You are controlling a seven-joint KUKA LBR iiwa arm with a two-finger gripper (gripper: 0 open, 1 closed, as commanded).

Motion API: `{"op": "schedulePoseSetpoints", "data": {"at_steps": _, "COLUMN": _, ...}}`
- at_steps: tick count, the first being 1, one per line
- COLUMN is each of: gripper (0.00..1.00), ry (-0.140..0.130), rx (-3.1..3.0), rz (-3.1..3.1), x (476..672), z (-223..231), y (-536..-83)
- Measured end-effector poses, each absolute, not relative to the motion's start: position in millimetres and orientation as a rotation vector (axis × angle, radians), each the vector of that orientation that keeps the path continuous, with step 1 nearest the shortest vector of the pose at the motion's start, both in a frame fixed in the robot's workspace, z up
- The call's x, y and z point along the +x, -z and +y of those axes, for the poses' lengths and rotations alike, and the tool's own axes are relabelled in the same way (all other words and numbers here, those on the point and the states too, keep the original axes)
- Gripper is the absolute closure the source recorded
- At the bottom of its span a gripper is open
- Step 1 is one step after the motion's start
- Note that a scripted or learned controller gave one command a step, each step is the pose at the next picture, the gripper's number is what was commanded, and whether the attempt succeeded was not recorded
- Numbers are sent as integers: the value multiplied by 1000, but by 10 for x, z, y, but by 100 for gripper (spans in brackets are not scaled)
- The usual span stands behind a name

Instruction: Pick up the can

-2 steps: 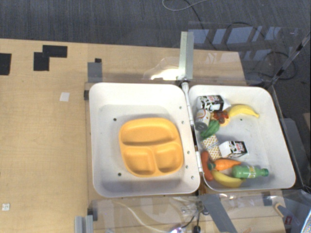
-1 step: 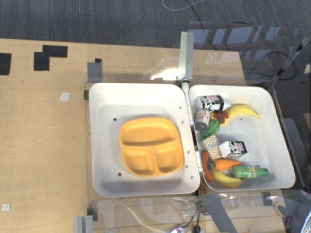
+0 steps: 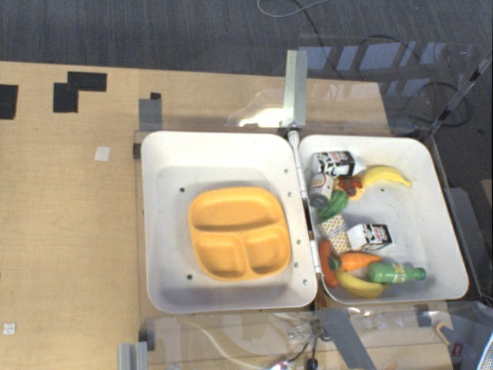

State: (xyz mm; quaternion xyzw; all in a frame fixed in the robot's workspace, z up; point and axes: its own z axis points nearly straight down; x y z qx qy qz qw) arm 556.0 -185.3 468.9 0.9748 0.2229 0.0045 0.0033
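arm's look cannot be told

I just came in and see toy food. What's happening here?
Nothing is being handled right now. The left bin holds a yellow divided tray. The right bin holds a pile of toy food along its left side: two bananas, a carrot, a green bottle, small cartons, and the can lying among them, still waiting to be picked up.

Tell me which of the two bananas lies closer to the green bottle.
The banana at the right bin's near edge, touching the green bottle. The other banana lies toward the far end, apart from it.
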Motion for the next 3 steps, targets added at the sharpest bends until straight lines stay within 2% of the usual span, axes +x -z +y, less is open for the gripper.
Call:
{"op": "schedulePoseSetpoints", "data": {"at_steps": 1, "gripper": 100, "ry": -5, "rx": 3069, "rz": 666, "x": 5137, "z": -1634, "y": -4355}}
{"op": "schedulePoseSetpoints", "data": {"at_steps": 2, "gripper": 0, "ry": -5, "rx": 3069, "rz": 666, "x": 5137, "z": -1634, "y": -4354}}
{"op": "schedulePoseSetpoints", "data": {"at_steps": 3, "gripper": 100, "ry": -10, "rx": 3064, "rz": 679, "x": 5149, "z": -1630, "y": -4471}}
